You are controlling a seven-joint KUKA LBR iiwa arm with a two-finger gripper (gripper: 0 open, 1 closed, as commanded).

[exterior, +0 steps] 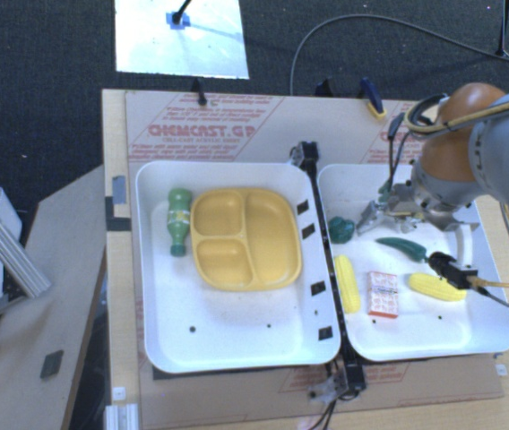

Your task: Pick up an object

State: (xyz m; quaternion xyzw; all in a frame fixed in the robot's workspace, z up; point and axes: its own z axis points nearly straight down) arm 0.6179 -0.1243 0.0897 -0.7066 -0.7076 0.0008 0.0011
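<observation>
My gripper (371, 220) hangs low over the back left part of the right bin (478, 334). Its fingers stand open with nothing between them. Just left of the fingertips lies a small dark green round object (340, 230). A dark green chili pepper (404, 247) lies right of the fingertips. Nearer the front are a yellow corn cob (347, 283) along the bin's left wall, a red and white packet (383, 294) beside it, and a second yellow corn piece (436, 287) to the right.
The left bin (165, 330) holds a yellow divided plate (244, 238) and a green bottle (178, 221) lying left of it. A black divider (319, 258) runs between the bins. The arm's body (478, 150) and a cable (496, 289) overhang the right bin's far right.
</observation>
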